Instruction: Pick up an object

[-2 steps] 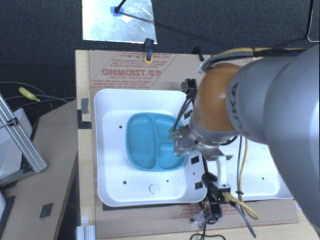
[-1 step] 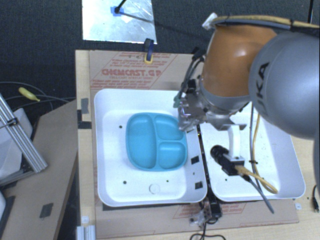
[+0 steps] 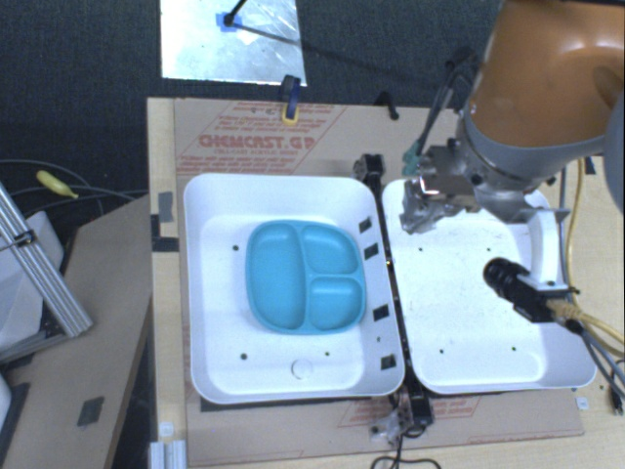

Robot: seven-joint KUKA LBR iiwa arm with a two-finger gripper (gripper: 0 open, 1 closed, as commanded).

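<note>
Blue divided plate (image 3: 304, 277) lies flat at the centre of the left bin (image 3: 220, 360). Claw (image 3: 422, 206) hovers over the right bin's (image 3: 469, 360) far-left corner, its grip state indiscernible. Step: approach. Next move: cross the dividing edge and descend on the plate rim.

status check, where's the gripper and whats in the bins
Gripper low over right bin, upper left corner, fingers unclear. Blue divided plate flat in left bin, untouched. Nothing between them but the bin walls.
</note>
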